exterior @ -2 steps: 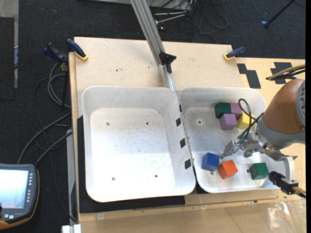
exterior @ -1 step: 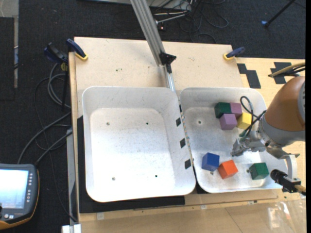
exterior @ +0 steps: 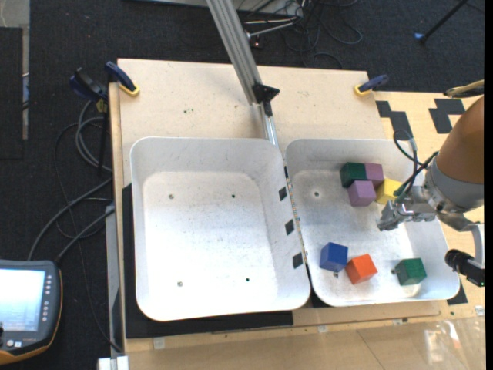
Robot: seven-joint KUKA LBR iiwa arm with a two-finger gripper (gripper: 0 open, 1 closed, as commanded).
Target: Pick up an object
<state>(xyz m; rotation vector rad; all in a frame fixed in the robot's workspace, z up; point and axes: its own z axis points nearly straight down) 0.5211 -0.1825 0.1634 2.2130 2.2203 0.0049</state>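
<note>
The right bin [exterior: 323,295] holds several blocks. A dark green block [exterior: 353,173] and two purple blocks [exterior: 360,193] cluster at the back, with a yellow block [exterior: 388,188] beside them. A blue block [exterior: 333,256], an orange block [exterior: 360,268] and a green block [exterior: 410,270] lie near the front. My gripper [exterior: 390,216] reaches in from the right and hangs just in front of the yellow block, over bare bin floor. I see nothing held in it.
The left bin [exterior: 154,206] lies beside the right one, sharing a raised middle rim [exterior: 291,222]. A slanted metal pole [exterior: 239,45] reaches down to the back of the bins. Clamps sit at the board's far corners.
</note>
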